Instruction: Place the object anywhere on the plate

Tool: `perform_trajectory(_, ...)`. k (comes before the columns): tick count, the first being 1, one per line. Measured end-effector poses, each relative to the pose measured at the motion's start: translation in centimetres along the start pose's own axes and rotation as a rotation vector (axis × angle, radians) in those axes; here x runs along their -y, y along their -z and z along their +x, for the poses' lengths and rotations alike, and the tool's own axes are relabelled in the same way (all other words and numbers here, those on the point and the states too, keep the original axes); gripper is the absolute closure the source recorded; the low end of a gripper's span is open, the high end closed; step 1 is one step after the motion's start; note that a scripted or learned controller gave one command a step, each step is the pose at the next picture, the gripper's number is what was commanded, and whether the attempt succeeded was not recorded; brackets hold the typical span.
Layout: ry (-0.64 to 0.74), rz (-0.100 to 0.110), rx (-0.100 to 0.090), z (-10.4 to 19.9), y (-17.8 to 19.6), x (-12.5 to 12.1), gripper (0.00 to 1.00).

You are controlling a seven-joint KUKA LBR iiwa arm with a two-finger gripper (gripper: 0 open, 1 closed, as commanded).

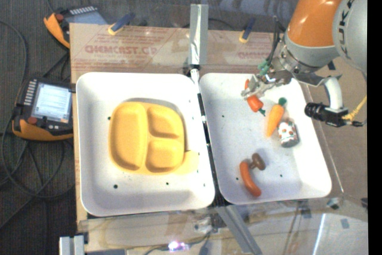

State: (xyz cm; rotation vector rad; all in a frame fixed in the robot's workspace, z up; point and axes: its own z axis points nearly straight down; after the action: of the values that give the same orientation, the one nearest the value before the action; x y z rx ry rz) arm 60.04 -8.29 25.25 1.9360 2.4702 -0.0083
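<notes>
The arm reaches in from the right, its claw [255, 92] low over the upper part of the right bin [230, 146]. Between the claw's fingers sits a small orange-red toy piece [255, 104], apparently pinched, though the view is too coarse there to be sure of the contact. Just beside it to the right lies a toy carrot [274, 119] with a green top, tilted, and near the carrot's lower end rests a small white and brown toy [287, 134]. Lower in the same bin lie a toy sausage [250, 178] and, touching its upper end, a brown mushroom-like piece [258, 162]. The left bin [95, 188] holds the yellow divided plate [146, 137], well apart from the claw. Both bins sit side by side on the bench [137, 51].
</notes>
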Motion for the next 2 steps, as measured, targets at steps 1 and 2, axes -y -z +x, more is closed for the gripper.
perform_trajectory(1, 0.076, 0.001, -0.006, 8.1, -2.5, -4.0, 1.00)
perform_trajectory(2, 0.120, 0.000, -0.007, 15.2, -4.1, 2.8, 1.00)
